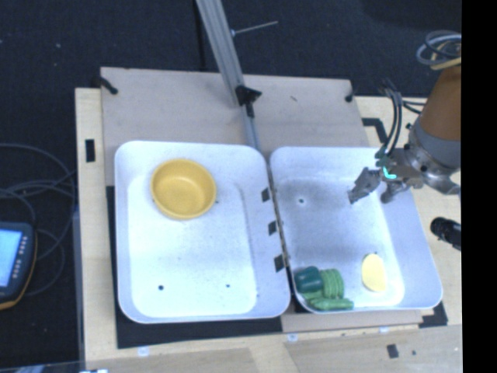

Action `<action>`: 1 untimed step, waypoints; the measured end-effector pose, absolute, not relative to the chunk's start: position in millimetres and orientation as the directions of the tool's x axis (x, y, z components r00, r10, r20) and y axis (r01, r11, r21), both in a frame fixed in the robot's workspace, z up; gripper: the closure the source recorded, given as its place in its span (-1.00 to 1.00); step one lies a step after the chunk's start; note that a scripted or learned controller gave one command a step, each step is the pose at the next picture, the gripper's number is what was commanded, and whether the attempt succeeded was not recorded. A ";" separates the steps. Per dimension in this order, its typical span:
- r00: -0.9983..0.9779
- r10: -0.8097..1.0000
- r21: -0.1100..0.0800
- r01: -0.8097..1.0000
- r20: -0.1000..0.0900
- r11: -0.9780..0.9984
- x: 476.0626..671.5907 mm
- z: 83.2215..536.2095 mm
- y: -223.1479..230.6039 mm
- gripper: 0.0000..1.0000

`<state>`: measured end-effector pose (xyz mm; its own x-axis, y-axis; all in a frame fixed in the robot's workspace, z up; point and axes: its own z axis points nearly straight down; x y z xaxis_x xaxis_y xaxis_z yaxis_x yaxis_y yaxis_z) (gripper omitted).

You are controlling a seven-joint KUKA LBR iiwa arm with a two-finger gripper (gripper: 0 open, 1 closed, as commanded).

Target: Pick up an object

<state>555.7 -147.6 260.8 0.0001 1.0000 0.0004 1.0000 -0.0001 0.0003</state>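
Robot hand point(375, 188) hovering, fingers spread wide and holding nothing, over the right-hand white bin point(326, 173).

Seen from above: two shallow white bins sit side by side on a pale worktop point(89, 286). The left bin point(186, 278) holds a yellow bowl point(183, 188) near its far left corner. In the right bin, a green ridged object point(322, 287) lies at the near edge, with a small yellow object point(374, 273) just beside it to the right. The hand hangs over the bin's far right part, well apart from both.
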 end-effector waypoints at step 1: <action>0.000 1.000 0.000 1.000 0.000 0.000 555.7 260.8 -147.6 -1.00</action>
<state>555.7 -147.6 260.8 0.0001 1.0000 0.0004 1.0000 -0.0001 0.0003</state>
